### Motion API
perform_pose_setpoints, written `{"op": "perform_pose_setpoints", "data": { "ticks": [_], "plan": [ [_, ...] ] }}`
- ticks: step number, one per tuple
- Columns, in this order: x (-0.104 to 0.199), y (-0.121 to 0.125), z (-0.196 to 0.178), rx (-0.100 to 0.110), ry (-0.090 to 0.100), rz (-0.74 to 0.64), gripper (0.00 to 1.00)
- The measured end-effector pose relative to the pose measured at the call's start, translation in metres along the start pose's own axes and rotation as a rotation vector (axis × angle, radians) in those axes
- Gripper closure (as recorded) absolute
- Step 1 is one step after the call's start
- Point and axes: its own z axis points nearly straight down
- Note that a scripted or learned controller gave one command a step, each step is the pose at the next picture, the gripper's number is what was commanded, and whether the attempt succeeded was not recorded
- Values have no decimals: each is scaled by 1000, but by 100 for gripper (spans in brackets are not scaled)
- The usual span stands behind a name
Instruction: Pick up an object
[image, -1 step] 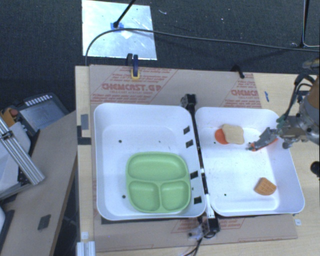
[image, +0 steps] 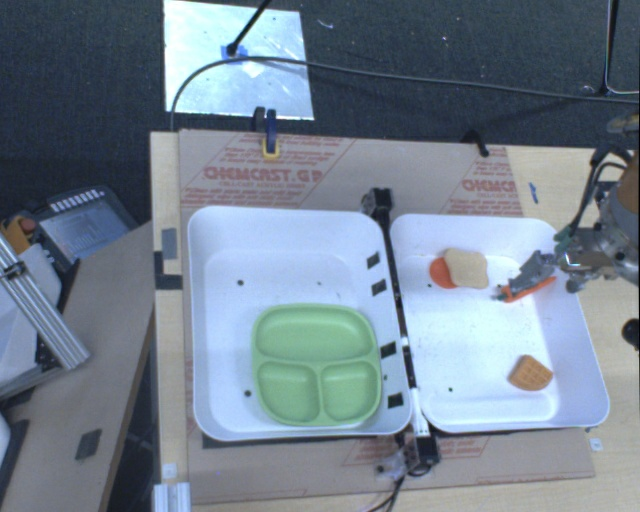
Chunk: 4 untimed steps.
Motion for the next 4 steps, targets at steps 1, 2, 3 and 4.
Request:
{"op": "perform_pose_setpoints", "data": {
  "ticks": [1,2,3,4],
  "plan": [
    [1,-3,42,4,2,2,0],
    [-1,-13,92,5,2,2,0],
    [-8,-5,143,5,2,2,0],
    [-8,-4,130,-1,-1,1,100]
  ]
}}
